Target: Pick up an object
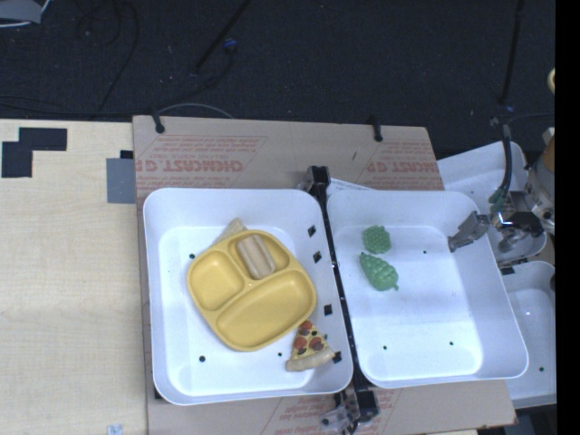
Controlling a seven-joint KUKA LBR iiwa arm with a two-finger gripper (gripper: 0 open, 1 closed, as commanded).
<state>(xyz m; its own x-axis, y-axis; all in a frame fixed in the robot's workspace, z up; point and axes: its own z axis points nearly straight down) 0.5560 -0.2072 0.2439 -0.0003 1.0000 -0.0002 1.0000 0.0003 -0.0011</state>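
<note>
Left of the grey two-finger gripper [471, 231], well apart across the right white bin's [426, 356] floor, lie two small bumpy green plastic pieces [378, 256], stacked roughly top to bottom in view. Whether the tool is spread or closed cannot be told.

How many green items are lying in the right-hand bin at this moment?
2. One rounded green piece lies near the bin's upper left, and a longer green piece lies just below it. Both rest on the right bin floor; nothing appears to hide others.
</note>
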